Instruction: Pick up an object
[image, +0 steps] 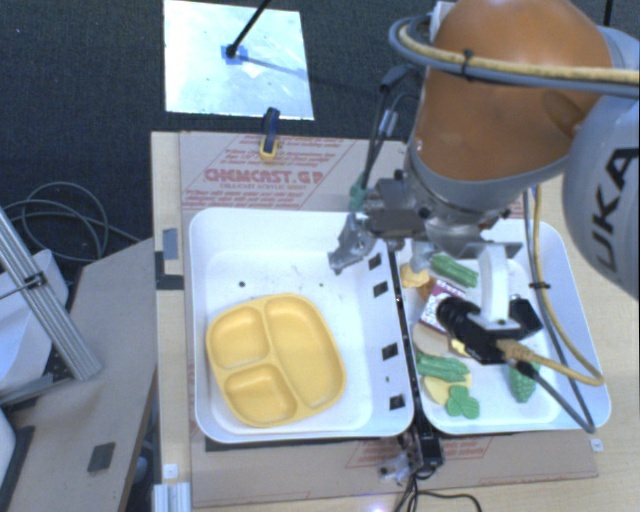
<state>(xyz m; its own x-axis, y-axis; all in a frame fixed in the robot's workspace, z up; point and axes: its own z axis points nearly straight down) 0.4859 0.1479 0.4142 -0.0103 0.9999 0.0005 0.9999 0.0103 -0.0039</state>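
Objects (447, 368): a small heap in the right bin (568, 292), lying along its left wall from the middle down to the near left corner.
Green pieces (456, 270): I count four. One is toward the far left corner, two are by the near left corner, and one is nearer the middle of the near edge.
Packet (437, 303): one, pink and white, in the heap by the left wall. Its print is too small for me to read.
Tray (275, 355): one, yellow, with three compartments, in the near left part of the left bin (270, 250).
Bins: two, white and shallow, side by side with their walls touching.
Gripper (345, 250): over the far right corner of the left bin, apart from the heap. I see no object in it, and from here I cannot tell how wide it stands.
Writing: "CHEMCAST GP" in red on the brown board (300, 160) under the bins, along its far edge, and "UKA" in dark letters on the arm (600, 200).
Clip (268, 135): one, blue and yellow, at the board's far edge.
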